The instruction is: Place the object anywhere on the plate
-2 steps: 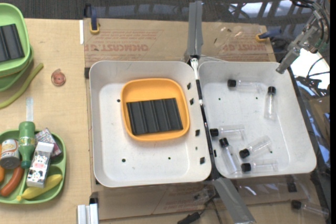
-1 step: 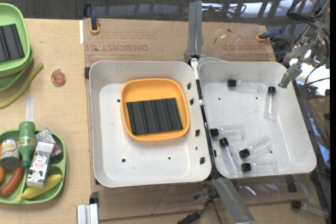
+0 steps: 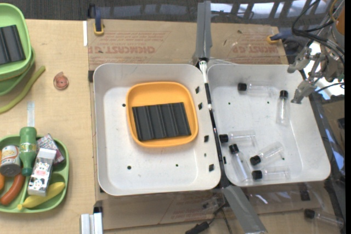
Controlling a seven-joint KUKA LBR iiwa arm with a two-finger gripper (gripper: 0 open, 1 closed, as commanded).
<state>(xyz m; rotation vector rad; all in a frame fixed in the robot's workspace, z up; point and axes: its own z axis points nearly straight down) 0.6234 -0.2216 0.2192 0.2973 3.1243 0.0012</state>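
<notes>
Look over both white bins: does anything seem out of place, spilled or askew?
Nothing looks spilled or broken. The orange plate sits in the left bin, slightly turned, with a dark ridged slab on it. The clear tubes in the right bin lie scattered at different angles. The gripper hangs over that bin's right edge.

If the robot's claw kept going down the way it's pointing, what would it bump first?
Probably the vial with a black cap, lying just below-left of the gripper in the right bin, though depth is unclear.
</notes>
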